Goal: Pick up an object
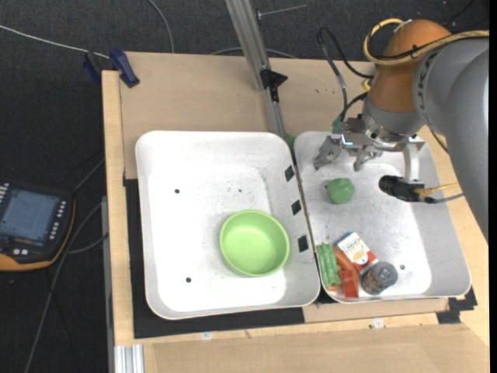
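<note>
My gripper [342, 158] hangs over the back of the right bin [435, 231], its two fingers spread apart and open, with nothing between them. Just below the fingertips, a small green round object [339, 190] lies on the bin floor, apart from the fingers. At the bin's front left corner sits a cluster: an orange and white carton [355, 248], a green stick [328, 264], a red-orange piece [347, 278] and a dark round can [380, 277]. A light green bowl [254, 242] rests in the left bin [178, 208].
A metal pole [256, 45] rises behind the bins near their shared edge. Black clips [296, 206] mark the divider between the bins. A black cylinder [400, 186] juts from the wrist over the right bin. A teach pendant [31, 224] lies far left, off the bench.
</note>
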Controlling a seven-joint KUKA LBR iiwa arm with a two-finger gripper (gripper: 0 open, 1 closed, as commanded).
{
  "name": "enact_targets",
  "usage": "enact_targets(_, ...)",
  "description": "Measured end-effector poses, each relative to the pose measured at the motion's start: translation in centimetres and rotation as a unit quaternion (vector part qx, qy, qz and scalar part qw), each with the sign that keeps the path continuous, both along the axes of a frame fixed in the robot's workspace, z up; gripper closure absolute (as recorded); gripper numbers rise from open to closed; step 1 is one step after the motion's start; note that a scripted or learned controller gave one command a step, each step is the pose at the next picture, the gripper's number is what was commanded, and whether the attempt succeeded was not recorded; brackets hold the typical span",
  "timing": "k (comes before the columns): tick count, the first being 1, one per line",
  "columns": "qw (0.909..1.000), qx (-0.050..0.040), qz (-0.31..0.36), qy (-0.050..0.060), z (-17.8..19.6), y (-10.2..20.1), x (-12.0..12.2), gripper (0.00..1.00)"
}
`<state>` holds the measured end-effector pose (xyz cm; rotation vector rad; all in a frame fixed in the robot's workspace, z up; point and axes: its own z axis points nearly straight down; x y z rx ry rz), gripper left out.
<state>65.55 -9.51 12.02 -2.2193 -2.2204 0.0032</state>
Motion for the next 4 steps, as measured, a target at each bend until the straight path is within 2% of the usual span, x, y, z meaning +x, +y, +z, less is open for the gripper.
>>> enact_targets(1,1.0000,0.0000,0.000,-0.001,-2.6,0.0,0.0,0.00)
enact_targets(2,1.0000,-0.0001,0.000,-0.003,-1.3,0.1,0.1,1.00)
enact_targets(3,1.0000,-0.0003,0.000,-0.004,3.1,-0.3,0.6,1.00)
enact_targets(4,1.0000,-0.0001,0.000,-0.004,8.8,0.6,0.9,1.00)
